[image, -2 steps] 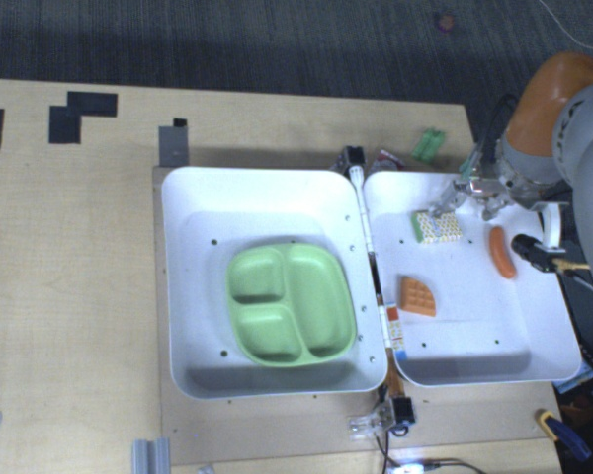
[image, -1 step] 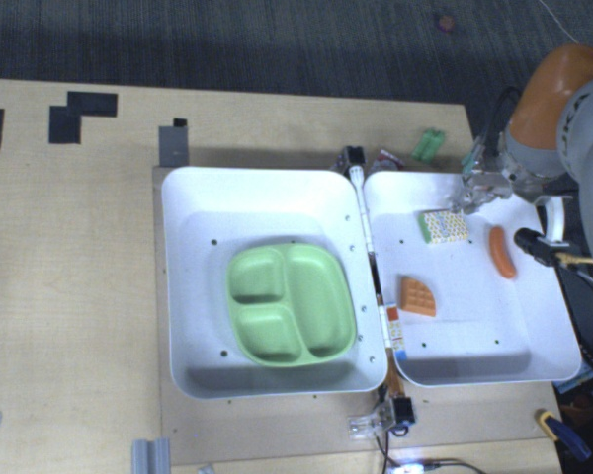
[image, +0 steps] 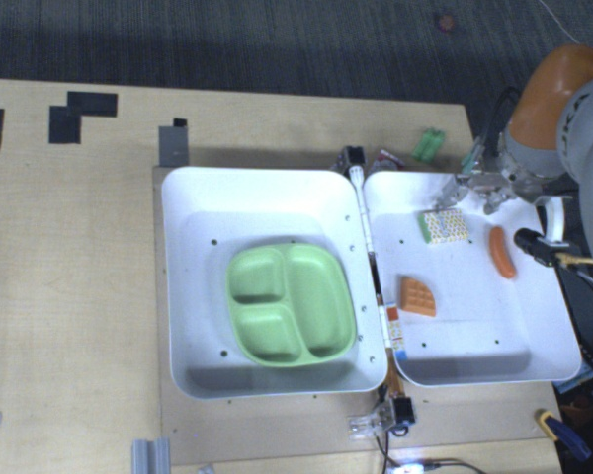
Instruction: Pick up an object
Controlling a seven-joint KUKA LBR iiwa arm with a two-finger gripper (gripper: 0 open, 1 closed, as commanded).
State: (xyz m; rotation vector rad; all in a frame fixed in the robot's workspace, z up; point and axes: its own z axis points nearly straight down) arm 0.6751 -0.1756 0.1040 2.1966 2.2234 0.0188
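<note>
The right bin point(image: 534, 358) holds three items. A pale speckled square point(image: 445, 227) lies near its far wall, an orange-red sausage shape point(image: 501, 252) to the right of it, and an orange wedge point(image: 417, 296) near the left wall. My gripper point(image: 470, 201) hangs over the bin's far edge, just above and to the right of the speckled square. It is open, with one fingertip point(image: 447, 201) close to the square's far corner and nothing between the fingers.
The left bin point(image: 193, 265) holds a green divided plate point(image: 290, 302). A small green object point(image: 428, 146) lies on the bench behind the right bin. A black clamp point(image: 353, 156) sits where the bins meet. Cables lie at the front edge.
</note>
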